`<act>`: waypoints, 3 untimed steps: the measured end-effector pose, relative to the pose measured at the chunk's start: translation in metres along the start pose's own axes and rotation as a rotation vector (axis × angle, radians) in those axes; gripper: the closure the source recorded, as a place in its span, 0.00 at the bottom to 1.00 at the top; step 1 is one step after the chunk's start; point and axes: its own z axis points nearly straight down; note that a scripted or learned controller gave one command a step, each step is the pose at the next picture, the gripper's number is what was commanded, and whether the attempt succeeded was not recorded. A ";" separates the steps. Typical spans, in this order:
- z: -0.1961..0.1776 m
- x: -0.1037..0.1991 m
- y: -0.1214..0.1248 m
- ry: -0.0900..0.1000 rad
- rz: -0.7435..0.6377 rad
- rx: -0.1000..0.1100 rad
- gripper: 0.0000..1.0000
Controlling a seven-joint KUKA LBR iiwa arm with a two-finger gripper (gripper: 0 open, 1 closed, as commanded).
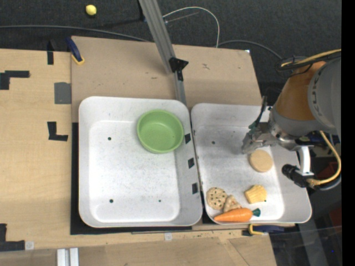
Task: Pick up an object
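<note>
Bench: pale wooden top bearing two shallow white bins side by side, dark floor beyond. Landmark for all places below: the right bin.

Item, left bin: adjoins the landmark on its far side from the arm. Holds one green bowl, upright, close to the shared wall.

Item, round tan piece, bun-like: inside the landmark, toward its arm-side edge, about mid-length. Likely target of the pick.

Item, cracker-like disc, yellow wedge, toy carrot: clustered in the landmark's near corner, the carrot lying along the front wall.

Item, gripper: over the landmark, just beside the tan piece on its far side, seemingly touching or nearly so. Nothing shows between its fingers; whether they are spread or closed, I cannot tell from where I stand.

Note on handling: the gripper looks off-centre of the tan piece. A sound grasp probably calls for shifting over its middle, straddling its width, descending square, then closing gently, since a rounded thing may squirt aside.
</note>
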 end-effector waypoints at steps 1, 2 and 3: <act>-0.061 0.004 -0.004 0.002 0.002 0.004 1.00; -0.124 0.002 -0.004 0.001 0.002 0.003 1.00; -0.146 0.002 -0.003 0.003 0.002 0.007 1.00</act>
